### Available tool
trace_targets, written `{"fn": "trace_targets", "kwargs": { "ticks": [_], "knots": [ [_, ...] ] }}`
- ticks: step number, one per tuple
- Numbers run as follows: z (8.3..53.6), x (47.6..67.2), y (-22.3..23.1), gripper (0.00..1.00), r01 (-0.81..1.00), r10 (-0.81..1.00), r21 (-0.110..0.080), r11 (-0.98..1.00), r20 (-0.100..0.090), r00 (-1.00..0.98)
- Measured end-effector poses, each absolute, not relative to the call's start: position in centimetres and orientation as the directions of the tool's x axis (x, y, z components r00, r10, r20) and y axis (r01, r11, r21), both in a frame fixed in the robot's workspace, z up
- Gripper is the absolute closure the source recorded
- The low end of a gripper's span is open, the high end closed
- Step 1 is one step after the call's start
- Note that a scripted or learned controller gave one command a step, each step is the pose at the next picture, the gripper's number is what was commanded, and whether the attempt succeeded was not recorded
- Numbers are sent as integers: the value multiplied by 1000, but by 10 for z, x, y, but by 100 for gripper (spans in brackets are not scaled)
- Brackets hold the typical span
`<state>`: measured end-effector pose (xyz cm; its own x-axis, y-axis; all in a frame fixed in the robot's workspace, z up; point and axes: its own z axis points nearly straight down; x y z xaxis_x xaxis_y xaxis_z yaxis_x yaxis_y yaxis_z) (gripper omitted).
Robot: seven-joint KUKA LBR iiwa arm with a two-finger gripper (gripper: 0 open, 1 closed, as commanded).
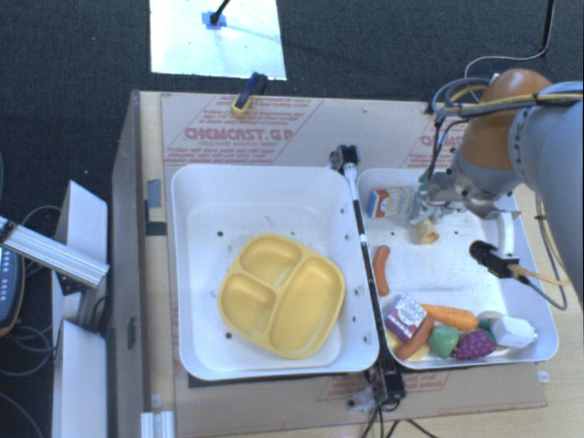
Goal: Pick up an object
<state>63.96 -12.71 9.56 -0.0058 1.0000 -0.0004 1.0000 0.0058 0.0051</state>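
1. The counter (274,121) is the biggest thing here, a board with red printing; dark carpet lies beyond it, with a pale sheet on the floor past its far edge
2. The right bin (456,272) is my landmark; the left bin (196,235) sits touching its left wall and carries a yellow divided plate (281,295)
3. The grey arm (547,144) leans over the right bin's far right corner, and its gripper (429,210) hangs low at the far end; I cannot tell whether it is open, closed or gripping anything
4. Likeliest target, as I judge it: the small tan piece (426,234) just beneath the gripper, at the right bin's far end. A white carton (388,202) lies just beside it toward the far left corner
5. A red sausage (380,270) lies along the right bin's left wall; at its near end cluster a purple box (405,316), carrot (449,317), green piece (444,340), grapes (474,344) and a white block (511,331)
6. Risks: the tan piece is small and may slip out or get pushed away on closing; the carton is close enough to be nudged or caught instead; the far wall crowds the descent
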Motion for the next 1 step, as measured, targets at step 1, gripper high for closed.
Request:
{"fn": "trace_targets", "kwargs": {
  "ticks": [1],
  "knots": [
    [185, 617, -57, 100, 1000, 1000, 4, 4, 0, -4]
  ]
}}
